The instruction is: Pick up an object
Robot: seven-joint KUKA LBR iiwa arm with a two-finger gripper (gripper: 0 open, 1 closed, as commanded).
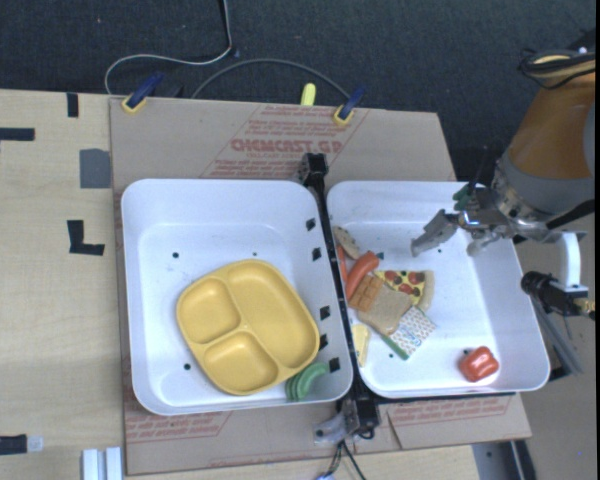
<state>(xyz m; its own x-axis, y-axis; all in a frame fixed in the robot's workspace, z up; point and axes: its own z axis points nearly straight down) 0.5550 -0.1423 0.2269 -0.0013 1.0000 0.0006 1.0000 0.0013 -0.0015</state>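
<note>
My gripper [458,239] hangs over the far part of the right bin [510,308], open, with nothing between its fingers. Below and left of it lies a pile of toy food: an orange-red sausage [360,272], a pizza slice [407,285], a brown toast slice [381,309] and a small patterned square [413,333]. A red pepper [478,364] sits alone in the near right corner. A beige piece [345,240] lies against the divider, and a yellow piece [361,344] sits near the front left corner.
The left bin [155,228] holds a yellow divided plate [246,325] and a green curved piece [307,380] at its near right corner. A black divider [324,258] runs between the bins. Cardboard lies under both.
</note>
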